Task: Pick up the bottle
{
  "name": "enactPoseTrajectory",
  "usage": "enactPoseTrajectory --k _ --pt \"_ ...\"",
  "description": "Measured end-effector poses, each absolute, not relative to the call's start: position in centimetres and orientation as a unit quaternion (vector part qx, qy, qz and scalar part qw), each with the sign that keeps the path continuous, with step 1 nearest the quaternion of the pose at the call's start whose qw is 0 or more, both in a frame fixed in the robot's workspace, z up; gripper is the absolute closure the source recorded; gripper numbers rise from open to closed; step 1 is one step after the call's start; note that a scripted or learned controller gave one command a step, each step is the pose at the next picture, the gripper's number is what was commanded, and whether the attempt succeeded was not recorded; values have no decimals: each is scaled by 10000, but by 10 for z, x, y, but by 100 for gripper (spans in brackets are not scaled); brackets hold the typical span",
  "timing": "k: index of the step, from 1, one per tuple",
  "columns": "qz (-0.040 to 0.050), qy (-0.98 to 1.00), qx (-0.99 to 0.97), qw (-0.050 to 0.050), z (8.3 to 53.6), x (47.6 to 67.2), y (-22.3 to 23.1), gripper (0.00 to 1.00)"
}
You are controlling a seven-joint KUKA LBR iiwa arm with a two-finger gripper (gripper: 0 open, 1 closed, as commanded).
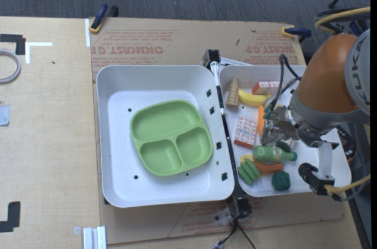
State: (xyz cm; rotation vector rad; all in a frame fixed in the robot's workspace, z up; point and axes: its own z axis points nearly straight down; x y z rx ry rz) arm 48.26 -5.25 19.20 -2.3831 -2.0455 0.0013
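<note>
A green bottle [273, 154] lies on its side in the right bin [247, 72], its neck pointing right. My gripper [275, 133] hangs just above it, at the bottle's upper edge, under the grey wrist and orange band. The bottle rests on the bin floor among other items. The wrist hides the bin's right part.
The right bin also holds a banana [252, 98], a tan piece [233, 92], a white and red card [245, 131], an orange carrot [268, 168], a green vegetable [248, 172] and a dark green ball [281, 181]. A green divided plate [171, 137] lies in the left bin [112, 124].
</note>
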Motion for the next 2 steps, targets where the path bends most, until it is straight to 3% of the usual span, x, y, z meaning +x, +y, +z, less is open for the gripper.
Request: enactPoseTrajectory --k 2 --pt "8 -7058 -7084 1 198 477 116 100"
